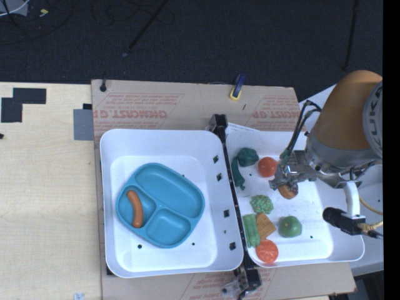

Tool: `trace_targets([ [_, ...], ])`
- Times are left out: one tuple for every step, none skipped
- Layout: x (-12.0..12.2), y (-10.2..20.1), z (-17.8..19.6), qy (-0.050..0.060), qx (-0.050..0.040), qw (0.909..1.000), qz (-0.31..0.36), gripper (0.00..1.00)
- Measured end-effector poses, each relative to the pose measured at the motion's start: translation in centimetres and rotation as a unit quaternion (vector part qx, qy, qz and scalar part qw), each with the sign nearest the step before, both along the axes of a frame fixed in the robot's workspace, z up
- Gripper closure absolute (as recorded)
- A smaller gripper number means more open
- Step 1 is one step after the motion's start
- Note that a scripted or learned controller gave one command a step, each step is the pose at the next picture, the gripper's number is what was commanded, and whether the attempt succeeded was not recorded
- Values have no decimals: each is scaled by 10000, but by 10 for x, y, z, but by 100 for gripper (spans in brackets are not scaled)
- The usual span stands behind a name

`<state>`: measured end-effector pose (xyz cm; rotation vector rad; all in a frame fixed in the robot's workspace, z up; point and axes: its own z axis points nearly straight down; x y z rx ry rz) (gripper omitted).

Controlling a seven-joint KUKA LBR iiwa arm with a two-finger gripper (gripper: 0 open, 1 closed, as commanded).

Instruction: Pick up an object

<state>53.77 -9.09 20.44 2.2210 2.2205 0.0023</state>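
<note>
My gripper hangs low over the middle of the right bin, reaching in from the right. Directly under its tip lies a small orange-brown piece, partly covered by it. A red tomato sits just to the left of the gripper. Below it lie a light green broccoli-like piece and a green round fruit. Whether the gripper touches the orange-brown piece is hidden.
The right bin also holds a dark green leafy item, a green cucumber, an orange wafer and a second red tomato. In the left bin, a blue divided plate carries a sausage.
</note>
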Motion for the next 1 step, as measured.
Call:
trace_targets([
  [0, -1, 24, 7, 1, 10000, 4, 100],
])
